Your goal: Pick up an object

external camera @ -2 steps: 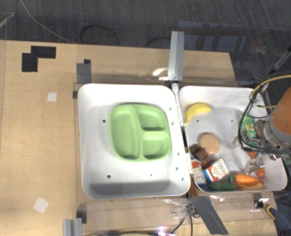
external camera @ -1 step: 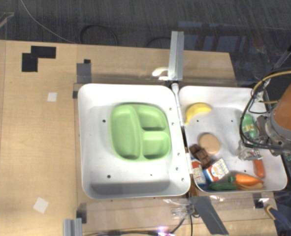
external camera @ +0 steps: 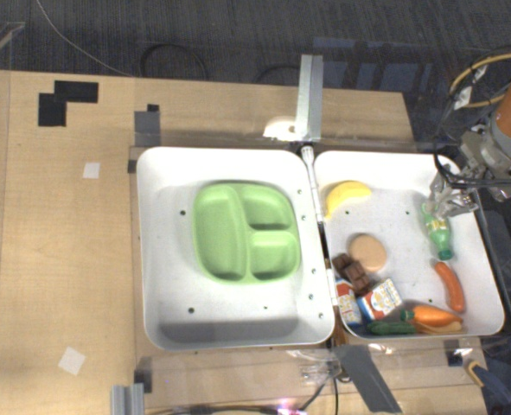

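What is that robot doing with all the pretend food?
The robot arm reaches in from the right, and its hand is down at the right bin, right above a little green bottle. Nearby lie a banana, a sausage and a carrot. The left bin holds a green divided plate.

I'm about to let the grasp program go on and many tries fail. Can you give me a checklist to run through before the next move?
1. Gripper over the right bin: ok.
2. A target under it, the green bottle: ok.
3. Bottle between the fingers: cannot tell.
4. Bottle apart from the orange sausage: ok.
5. Bottle off the bin's right wall: not ok, it lies close by.
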`<state>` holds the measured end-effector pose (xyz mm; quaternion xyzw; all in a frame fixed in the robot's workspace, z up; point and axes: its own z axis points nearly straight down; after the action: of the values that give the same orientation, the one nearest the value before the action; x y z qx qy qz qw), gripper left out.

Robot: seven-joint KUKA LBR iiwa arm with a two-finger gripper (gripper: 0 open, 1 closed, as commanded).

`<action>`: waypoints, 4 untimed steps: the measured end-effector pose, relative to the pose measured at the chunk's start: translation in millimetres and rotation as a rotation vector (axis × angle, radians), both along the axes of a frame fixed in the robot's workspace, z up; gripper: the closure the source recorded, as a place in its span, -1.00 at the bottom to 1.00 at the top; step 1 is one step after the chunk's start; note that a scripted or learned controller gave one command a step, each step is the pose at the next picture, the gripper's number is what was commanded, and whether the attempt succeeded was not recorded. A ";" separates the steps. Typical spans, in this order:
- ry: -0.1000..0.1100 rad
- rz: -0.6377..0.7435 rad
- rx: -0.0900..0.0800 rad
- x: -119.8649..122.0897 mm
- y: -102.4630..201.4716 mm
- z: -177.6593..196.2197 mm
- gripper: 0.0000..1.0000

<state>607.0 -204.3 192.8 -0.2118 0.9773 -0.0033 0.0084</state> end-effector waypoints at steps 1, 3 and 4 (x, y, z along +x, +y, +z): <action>0.006 0.480 -0.004 55.3 0.3 5.9 1.00; 0.002 0.963 -0.016 65.0 -0.7 67.6 1.00; 0.010 1.264 -0.011 47.7 0.1 13.4 1.00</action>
<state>654.7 -204.2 206.2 -0.7483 0.6633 -0.0016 0.0034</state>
